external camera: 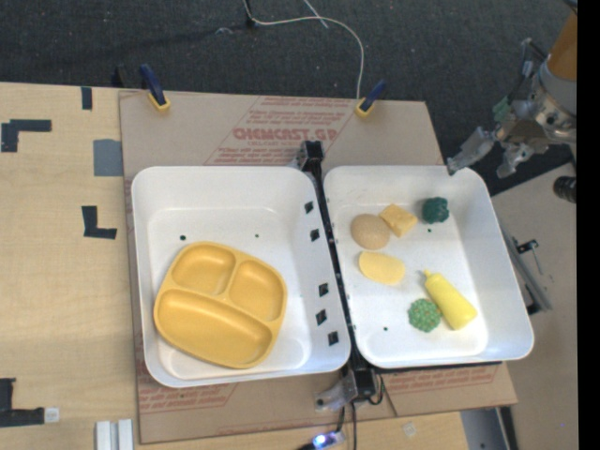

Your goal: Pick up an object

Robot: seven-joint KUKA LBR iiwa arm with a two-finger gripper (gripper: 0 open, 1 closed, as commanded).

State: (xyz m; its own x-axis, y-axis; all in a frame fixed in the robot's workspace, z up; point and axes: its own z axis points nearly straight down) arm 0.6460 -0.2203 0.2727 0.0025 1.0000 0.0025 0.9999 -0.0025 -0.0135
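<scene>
Six food toys lie in the right bin [487, 340], right of frame centre; none is lifted. The end effector [492, 150] hovers at upper right, its state unclear to us. We judge approach pending: descend onto the nearby dark green piece [434, 210].

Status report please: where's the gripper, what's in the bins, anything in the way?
Gripper above right bin's upper right corner, holding nothing. Six toy food pieces in right bin, yellow divided plate in left bin. Nothing in the way.

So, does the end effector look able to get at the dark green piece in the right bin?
Probably yes: the end effector hovers just outside the bin's far right corner, and the dark green piece lies uncovered close below it.
</scene>
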